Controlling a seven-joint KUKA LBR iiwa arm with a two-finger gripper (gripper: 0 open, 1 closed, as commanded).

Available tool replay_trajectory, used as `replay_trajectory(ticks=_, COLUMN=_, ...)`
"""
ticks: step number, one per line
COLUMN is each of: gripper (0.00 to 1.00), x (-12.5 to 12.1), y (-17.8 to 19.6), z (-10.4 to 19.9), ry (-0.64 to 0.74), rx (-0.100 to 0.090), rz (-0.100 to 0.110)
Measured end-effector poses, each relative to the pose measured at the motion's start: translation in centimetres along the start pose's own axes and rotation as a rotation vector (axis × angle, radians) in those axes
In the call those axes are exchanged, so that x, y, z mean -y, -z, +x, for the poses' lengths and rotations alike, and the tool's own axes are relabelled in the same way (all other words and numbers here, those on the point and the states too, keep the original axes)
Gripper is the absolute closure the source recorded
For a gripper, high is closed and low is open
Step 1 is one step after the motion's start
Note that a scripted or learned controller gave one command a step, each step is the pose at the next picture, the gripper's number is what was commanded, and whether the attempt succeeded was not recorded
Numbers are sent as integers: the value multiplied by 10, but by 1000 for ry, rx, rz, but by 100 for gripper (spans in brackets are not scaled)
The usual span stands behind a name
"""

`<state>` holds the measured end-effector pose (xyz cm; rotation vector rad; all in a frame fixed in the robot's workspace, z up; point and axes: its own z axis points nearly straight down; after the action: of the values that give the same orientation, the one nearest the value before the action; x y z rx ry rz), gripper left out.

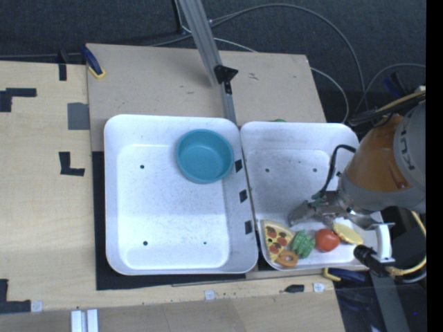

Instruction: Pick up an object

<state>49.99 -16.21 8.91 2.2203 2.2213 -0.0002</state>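
You'll find the gripper [309,211] low in the right bin [291,159], lower right of the frame; whether it is spread or closed, you cannot tell. Just below it, along the bin's bottom edge, lie a pizza slice [279,241], a green vegetable [302,243], a tomato [327,240] and a yellow piece [348,233]. A blue bowl [204,155] sits in the left bin [131,206], near its top.

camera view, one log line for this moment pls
arm: over right bin | tool: above toy food | pizza slice, tomato: in bin | blue bowl: left bin
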Motion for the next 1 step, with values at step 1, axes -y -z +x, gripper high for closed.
replay_trajectory(ticks=1, gripper=100, x=-1, y=12, z=-1, ry=-1, rx=1, rz=-4)
